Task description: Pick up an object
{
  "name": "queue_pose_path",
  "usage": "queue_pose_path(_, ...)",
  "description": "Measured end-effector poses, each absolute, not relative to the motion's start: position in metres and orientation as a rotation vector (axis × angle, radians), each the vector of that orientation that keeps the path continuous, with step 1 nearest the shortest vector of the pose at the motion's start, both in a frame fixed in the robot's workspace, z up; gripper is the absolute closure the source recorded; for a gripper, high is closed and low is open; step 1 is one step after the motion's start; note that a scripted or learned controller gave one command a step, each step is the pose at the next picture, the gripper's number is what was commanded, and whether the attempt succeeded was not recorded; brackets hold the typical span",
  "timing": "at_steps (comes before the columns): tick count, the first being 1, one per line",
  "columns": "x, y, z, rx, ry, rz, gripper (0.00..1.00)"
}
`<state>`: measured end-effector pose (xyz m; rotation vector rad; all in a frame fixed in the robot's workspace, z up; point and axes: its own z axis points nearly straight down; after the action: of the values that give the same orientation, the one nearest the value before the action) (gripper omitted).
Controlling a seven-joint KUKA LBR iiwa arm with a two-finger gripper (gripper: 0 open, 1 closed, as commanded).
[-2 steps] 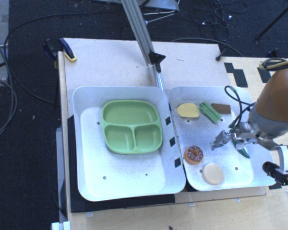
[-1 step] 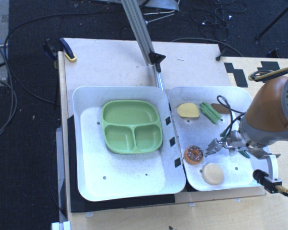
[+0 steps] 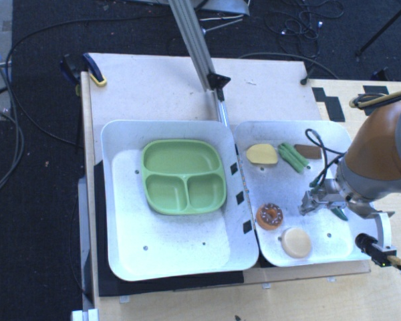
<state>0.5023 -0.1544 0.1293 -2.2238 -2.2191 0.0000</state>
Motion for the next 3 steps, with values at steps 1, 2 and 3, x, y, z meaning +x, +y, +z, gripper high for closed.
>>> queue_pose_path(1, 0.5, -0.148, 0.175, -2.221, -2.227, -0.003, 1.0)
queue_pose_path(2, 0.498, -0.151, 0.218, -2.223, -2.227, -0.003, 1.0)
queue_pose_path(3, 0.5, -0.151, 0.245, -2.222, -2.228, -0.003, 1.0)
